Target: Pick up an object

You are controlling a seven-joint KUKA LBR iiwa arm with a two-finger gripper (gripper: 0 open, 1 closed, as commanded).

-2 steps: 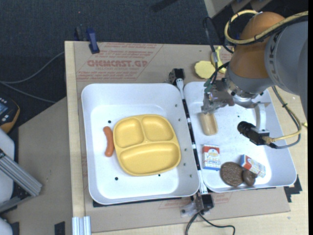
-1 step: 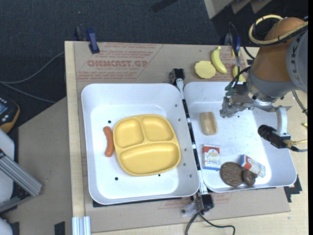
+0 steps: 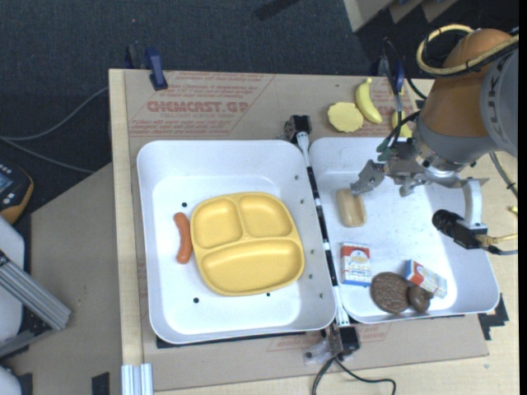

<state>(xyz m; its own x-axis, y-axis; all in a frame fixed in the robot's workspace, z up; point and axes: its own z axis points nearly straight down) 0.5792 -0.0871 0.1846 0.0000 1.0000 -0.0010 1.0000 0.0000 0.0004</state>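
Two shallow white bins sit side by side on the bench. The left bin [image 3: 156,167] holds a yellow divided tray [image 3: 245,242] with an orange sausage-shaped piece [image 3: 183,237] lying just beside its left edge. The right bin [image 3: 478,290] holds the likelier pick targets: a tan bread-roll-like piece [image 3: 352,208] near the bin's left wall, a small red-and-white carton [image 3: 356,265] below it, a brown cookie [image 3: 390,292] at the near edge, and a second small carton [image 3: 426,277] touching the cookie's right side. A toy banana [image 3: 369,101] and a yellow disc-shaped piece [image 3: 345,117] rest on the board beyond the bins, outside both.

The arm [image 3: 461,97] reaches in from the right and hangs over the upper part of the right bin. Its gripper [image 3: 387,175] points down and to the left, with one visible finger [image 3: 366,179] ending just above and beside the bread-roll-like piece. At this slant the wrist hides much of the tool, so how wide the fingers stand cannot be told. Nothing is seen between them.

As a judgement of progress, the pick is at its early stage: every object lies flat in its place, none is lifted or tilted, and nothing is shown to be grasped. The bread-roll-like piece looks like the nearest candidate, though whether the gripper touches it cannot be told. What remains is the whole of the grasp itself: settling over an object, closing on it, and raising it clear of the bin floor.
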